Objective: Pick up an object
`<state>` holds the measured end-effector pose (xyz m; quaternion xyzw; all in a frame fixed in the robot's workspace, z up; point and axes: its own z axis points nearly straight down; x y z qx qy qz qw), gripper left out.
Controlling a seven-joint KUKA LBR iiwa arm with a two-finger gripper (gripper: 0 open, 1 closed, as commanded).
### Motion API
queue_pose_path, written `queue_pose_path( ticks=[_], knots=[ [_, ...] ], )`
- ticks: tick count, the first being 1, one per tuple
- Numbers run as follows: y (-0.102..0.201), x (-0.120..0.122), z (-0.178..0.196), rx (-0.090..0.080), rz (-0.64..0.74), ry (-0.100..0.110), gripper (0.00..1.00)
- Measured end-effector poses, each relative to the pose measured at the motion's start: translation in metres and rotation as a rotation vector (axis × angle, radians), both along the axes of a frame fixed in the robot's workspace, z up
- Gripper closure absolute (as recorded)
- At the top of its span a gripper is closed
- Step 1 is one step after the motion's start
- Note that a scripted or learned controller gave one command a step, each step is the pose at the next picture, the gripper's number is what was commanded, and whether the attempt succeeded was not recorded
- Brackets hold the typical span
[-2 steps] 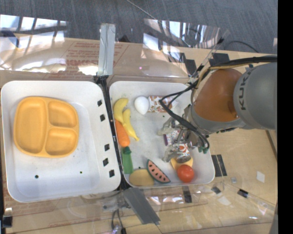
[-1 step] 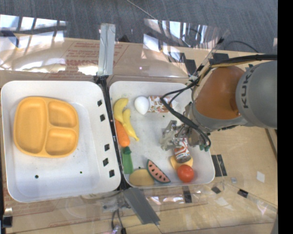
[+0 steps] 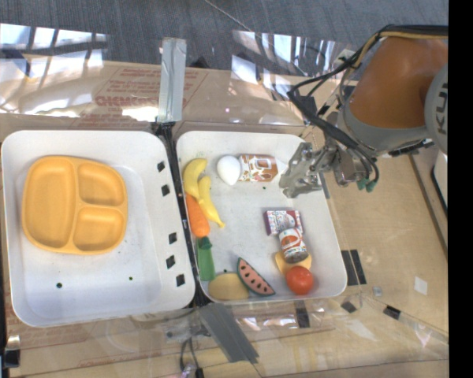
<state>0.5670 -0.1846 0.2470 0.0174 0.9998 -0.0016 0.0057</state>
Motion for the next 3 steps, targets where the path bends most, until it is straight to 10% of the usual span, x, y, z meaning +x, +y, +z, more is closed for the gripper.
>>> queue_pose_path(
  ticks=[1,2,3],
  knots=[
    [-0.026,-0.051,-0.108,0.004,0.396,0.016,1.0],
    [0.056,-0.08,-0.016,0.001,0.171,0.006,1.0],
    [0.057,-0.079,-0.006,0.0,0.178,0.005,1.0]
  ],
)
